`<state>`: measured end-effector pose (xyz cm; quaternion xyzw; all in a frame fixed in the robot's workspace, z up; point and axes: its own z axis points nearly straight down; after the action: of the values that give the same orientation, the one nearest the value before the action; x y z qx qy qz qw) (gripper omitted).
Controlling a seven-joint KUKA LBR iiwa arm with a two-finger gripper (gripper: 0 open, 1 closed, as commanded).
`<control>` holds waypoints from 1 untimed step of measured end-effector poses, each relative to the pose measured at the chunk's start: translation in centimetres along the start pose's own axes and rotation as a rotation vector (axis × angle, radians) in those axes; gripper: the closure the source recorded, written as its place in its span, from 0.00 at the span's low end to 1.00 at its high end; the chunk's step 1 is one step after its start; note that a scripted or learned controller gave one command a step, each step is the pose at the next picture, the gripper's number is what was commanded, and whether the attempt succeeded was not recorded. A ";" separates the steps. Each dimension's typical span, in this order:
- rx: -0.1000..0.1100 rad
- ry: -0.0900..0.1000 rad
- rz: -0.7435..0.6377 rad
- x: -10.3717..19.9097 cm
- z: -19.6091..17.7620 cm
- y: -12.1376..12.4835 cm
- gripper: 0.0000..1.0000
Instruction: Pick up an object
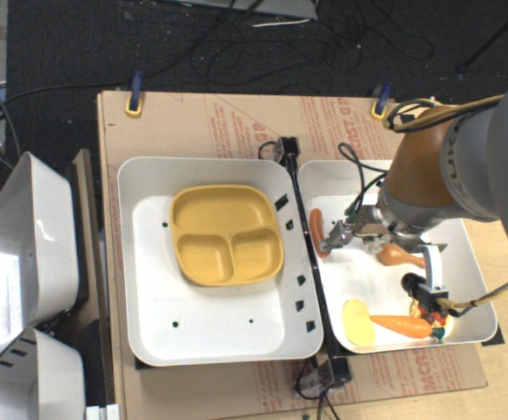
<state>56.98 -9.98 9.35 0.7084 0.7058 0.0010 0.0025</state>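
Gripper (pixel 330 241) low in right bin (pixel 472 243), beside red sausage (pixel 316 227); finger state unclear. Carrot (pixel 402 325), yellow disc (pixel 358 321) near front wall.

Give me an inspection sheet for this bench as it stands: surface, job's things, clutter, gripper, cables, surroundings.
Surface: cardboard sheet clamped at the far edge, bearing left bin and right bin.
Job's things: in the right bin, a red sausage-like piece, yellow round piece, carrot and an orange-brown piece partly under the arm.
Clutter: yellow divided plate in the left bin.
Gripper: gripper low over the right bin beside the red piece; finger state cannot be told.
Cables: black leads on the dark floor; wires along the arm.
Surroundings: white tubs at left.
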 end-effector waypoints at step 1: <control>0.001 -0.001 0.001 0.0 -1.0 0.0 1.00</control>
<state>56.92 -9.99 10.37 0.7087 0.7055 0.0006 0.0025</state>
